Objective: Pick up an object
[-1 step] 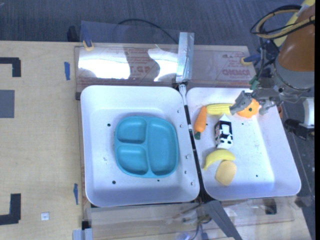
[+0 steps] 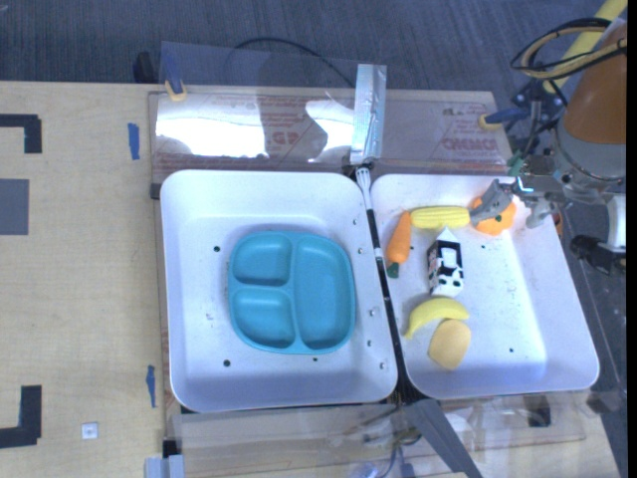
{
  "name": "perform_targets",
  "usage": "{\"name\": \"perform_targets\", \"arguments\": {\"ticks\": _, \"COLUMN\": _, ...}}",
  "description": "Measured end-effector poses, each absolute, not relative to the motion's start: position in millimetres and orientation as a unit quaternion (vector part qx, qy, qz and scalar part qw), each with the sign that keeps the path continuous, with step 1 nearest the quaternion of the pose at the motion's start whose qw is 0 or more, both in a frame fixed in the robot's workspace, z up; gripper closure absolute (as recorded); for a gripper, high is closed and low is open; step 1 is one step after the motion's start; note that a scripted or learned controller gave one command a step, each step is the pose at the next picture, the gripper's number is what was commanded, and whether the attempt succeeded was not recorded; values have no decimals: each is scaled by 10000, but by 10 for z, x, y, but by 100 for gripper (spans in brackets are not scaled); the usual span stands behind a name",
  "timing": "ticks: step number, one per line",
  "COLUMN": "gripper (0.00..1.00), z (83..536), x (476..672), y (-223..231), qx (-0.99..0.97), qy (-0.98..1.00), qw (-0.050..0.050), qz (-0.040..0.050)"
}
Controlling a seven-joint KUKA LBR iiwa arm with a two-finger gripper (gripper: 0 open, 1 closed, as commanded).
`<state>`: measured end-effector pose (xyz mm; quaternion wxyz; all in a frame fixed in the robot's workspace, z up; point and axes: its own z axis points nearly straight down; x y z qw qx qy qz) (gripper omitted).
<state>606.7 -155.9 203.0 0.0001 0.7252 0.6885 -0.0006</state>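
Observation:
The right bin [image 2: 557, 357] holds several toy foods. An orange carrot [image 2: 399, 239] lies by the left wall, with a yellow corn cob [image 2: 439, 217] beside it. A black-and-white cow figure [image 2: 447, 268] sits mid-bin, above a yellow banana [image 2: 436, 313] and a yellow-orange lemon [image 2: 449, 344]. A small orange piece [image 2: 495, 218] rests at the bin's far side. My gripper [image 2: 515, 207] hovers over that far right corner, open, its left finger [image 2: 486, 204] just over the orange piece. Nothing is held between the fingers.
The left bin [image 2: 189, 217] contains a blue divided plate [image 2: 294, 290]. A metal divider post [image 2: 368, 113] stands behind the two bins. Yellow and black cables [image 2: 557, 48] loop above the arm at the upper right. Wooden bench surface [image 2: 70, 267] lies to the left.

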Motion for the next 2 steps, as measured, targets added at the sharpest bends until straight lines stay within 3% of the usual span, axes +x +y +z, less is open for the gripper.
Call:
{"name": "perform_targets", "arguments": {"ticks": 1, "gripper": 0, "z": 1452, "x": 6247, "y": -1525, "qx": 6912, "qy": 7227, "qw": -29, "qz": -15}}
{"name": "perform_targets", "arguments": {"ticks": 2, "gripper": 0, "z": 1129, "x": 6194, "y": -1269, "qx": 6417, "qy": 7668, "qw": 129, "qz": 79}}
